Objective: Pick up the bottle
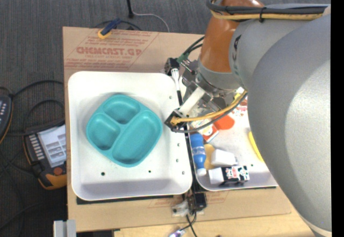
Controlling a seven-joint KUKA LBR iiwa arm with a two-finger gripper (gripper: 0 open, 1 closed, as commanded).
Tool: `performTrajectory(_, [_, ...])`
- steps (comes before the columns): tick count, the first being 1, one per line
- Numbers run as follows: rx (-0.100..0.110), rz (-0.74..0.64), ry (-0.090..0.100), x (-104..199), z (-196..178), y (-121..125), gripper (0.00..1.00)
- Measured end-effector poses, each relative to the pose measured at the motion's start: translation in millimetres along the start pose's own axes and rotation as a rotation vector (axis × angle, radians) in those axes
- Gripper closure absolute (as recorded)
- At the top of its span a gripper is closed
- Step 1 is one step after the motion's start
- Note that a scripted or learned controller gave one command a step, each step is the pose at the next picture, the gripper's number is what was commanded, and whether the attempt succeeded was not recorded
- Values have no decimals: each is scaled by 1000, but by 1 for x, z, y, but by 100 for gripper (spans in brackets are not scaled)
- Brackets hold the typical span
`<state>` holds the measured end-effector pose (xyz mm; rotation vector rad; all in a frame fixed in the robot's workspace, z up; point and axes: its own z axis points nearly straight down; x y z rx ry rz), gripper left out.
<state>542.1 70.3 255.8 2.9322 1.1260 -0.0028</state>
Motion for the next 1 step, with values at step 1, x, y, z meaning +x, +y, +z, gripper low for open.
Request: performTrajectory(1, [1, -1, -1, 0, 0, 0, 0])
